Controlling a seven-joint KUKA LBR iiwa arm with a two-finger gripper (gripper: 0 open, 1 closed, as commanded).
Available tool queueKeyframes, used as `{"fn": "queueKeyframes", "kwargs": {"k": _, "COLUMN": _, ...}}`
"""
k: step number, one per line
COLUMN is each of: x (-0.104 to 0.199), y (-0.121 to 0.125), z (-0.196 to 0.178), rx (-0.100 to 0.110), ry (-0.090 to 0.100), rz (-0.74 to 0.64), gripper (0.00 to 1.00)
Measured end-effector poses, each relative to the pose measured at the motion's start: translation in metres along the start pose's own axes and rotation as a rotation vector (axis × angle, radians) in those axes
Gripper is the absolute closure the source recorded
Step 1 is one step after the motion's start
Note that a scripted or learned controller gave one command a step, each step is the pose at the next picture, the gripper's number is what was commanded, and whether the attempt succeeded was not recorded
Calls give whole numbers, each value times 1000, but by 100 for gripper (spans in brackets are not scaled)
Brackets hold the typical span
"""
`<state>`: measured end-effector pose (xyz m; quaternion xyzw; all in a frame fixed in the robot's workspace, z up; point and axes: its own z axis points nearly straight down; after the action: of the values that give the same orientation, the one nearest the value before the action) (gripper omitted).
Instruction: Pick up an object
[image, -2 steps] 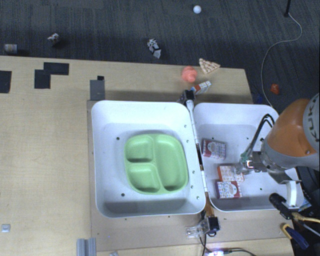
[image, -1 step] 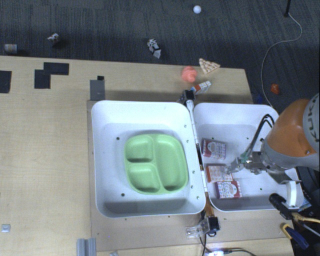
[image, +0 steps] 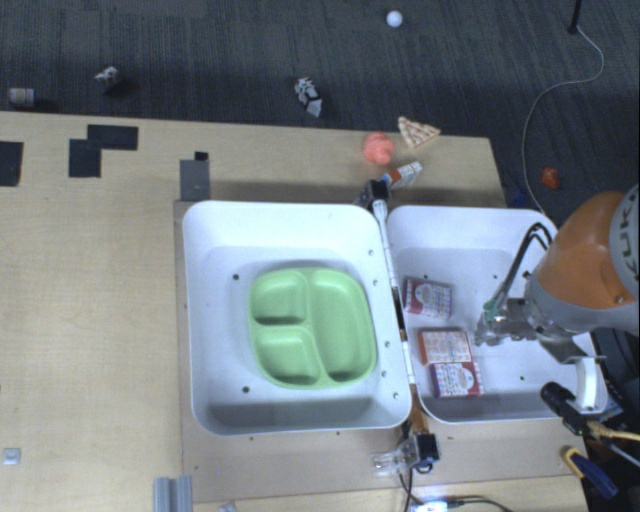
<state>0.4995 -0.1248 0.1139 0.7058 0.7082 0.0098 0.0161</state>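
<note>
Bench (image: 90, 330): pale wood, carrying two shallow white bins side by side near its right edge.
Left bin (image: 205, 300): holds a green divided tray (image: 312, 326) lying flat at its centre, three compartments, nothing in them.
Right bin (image: 470, 235): the working bin; three small packets lie near its left wall.
Arm (image: 598, 270): grey with an orange band, reaching in over the right bin's right edge and front right corner.
Gripper (image: 490, 328): low over the middle of the right bin, just right of the packets (I cannot tell how far its fingers are spread, and nothing is seen between them).
Upper packet (image: 427, 298): red and white, flat, toward the left wall, apart from the other two.
Middle packet (image: 445, 346): flat, nearest the gripper, just left of it.
Lower packet (image: 455, 379): touching or nearly touching the middle one, by the front wall.
Step in hand: most likely the approach, nothing lifted yet.
Next move: probably shift left over the middle packet, descend, close on its edges; a flat packet gives little to pinch.
</note>
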Motion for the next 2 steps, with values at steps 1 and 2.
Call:
{"fn": "queueKeyframes", "kwargs": {"k": 1, "x": 0, "y": 0, "z": 0, "rx": 0, "ry": 0, "rz": 0, "gripper": 0}}
{"fn": "queueKeyframes", "kwargs": {"k": 2, "x": 1, "y": 2, "z": -10, "rx": -4, "ry": 0, "rz": -3, "gripper": 100}}
